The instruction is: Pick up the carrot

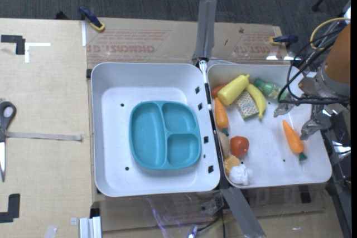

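From above, the carrot (pixel 293 137) lies tilted in the right part of the right bin (pixel 318 173), its green stub toward the near edge. The gripper (pixel 294 119) hangs just over the carrot's far end, its two fingers spread apart, one at the carrot's left and one at its right; nothing sits between them. Farther left in this bin are a yellow bottle (pixel 232 88), a banana (pixel 257 100), a tomato (pixel 239 145), and a second orange piece (pixel 221 114) against the left wall. The left bin (pixel 106 120) bears a blue divided tray (pixel 165 135).
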Robot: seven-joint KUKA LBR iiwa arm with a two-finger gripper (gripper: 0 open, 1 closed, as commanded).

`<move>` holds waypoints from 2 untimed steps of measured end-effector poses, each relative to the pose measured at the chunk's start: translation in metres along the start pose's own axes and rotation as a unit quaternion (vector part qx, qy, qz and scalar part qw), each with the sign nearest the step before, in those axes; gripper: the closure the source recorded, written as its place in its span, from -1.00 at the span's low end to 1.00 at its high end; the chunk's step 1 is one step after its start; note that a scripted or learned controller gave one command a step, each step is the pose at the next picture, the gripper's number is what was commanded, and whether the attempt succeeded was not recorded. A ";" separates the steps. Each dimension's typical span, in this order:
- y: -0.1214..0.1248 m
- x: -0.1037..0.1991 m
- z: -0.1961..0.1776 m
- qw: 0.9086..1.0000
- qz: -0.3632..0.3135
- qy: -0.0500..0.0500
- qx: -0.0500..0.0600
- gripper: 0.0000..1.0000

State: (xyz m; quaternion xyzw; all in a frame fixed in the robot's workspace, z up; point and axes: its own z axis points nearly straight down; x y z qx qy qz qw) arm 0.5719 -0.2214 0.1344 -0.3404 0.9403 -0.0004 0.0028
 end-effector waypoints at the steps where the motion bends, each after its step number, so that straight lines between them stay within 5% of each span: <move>1: 0.014 0.020 0.030 0.997 -0.075 -0.002 0.009 -1.00; 2: 0.012 0.019 0.019 0.997 -0.073 -0.003 0.010 1.00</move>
